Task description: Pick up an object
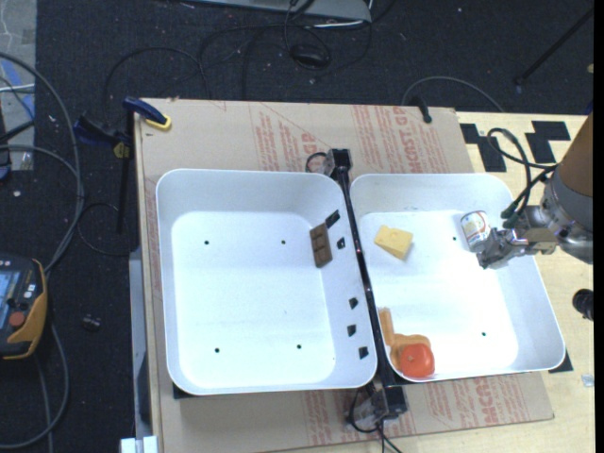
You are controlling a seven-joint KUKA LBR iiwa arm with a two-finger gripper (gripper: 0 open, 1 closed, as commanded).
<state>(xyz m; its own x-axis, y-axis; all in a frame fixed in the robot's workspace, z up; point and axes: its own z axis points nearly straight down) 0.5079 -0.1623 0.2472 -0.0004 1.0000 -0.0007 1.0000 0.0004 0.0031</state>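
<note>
In the right bin (528,300) a yellow cheese wedge (394,243) lies near the far left. A small white can with a red label (473,226) lies on its side near the far right. A red tomato (414,359) and an orange stick-shaped piece (388,327) rest in the near left corner. A brown chocolate bar (321,246) leans on the right wall of the left bin (189,253). My gripper (492,251) hangs low at the right side of the right bin, just below and right of the can, seemingly touching it.
The grey arm (566,206) comes in over the right bin's right rim. Black clips (354,302) sit along the divider between the bins. Cables (311,59) and a blue-yellow clamp (146,113) lie beyond the cardboard base.
</note>
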